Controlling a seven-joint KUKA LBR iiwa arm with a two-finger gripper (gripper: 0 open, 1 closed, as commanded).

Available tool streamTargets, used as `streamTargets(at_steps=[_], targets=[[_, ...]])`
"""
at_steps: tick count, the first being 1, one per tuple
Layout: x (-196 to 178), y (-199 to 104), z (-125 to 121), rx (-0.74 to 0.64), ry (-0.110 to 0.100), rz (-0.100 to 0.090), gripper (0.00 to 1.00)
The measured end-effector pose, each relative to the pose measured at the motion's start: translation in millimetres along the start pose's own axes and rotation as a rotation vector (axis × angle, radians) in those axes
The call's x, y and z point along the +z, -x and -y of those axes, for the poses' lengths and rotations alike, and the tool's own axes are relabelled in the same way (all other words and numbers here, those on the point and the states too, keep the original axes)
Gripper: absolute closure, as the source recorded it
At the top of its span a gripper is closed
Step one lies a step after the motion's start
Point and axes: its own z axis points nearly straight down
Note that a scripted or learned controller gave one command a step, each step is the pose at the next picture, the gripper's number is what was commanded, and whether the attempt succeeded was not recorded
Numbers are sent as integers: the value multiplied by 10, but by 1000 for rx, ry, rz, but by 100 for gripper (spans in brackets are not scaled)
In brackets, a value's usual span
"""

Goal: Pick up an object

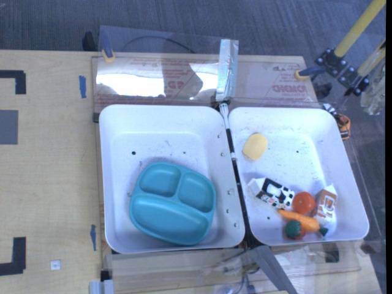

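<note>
One teal tray (173, 204), perhaps five small toys (293, 207).

Print on the small carton (326, 204) too small to read; carrot (300, 218) partly under the tomato (304, 202)

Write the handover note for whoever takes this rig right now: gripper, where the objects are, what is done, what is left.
Gripper: no state to report from this camera view.
Left bin: a teal divided plate, lying flat toward the near side.
Right bin: a yellow lemon-like piece alone near the divider; clustered at the near right corner are a black-and-white cow toy, an orange tomato-like ball, a toy carrot and a small carton.
Done: nothing lifted; every object lies in a bin.
Left: pick up one object.
</note>
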Motion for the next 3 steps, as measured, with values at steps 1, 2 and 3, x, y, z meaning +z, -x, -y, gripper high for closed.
streamTargets(at_steps=[1, 2, 3], targets=[[929, 464, -368, -230, 8, -13, 100], [15, 529, 442, -528, 1, 0, 100], [45, 964, 426, -417, 5, -3, 100]])
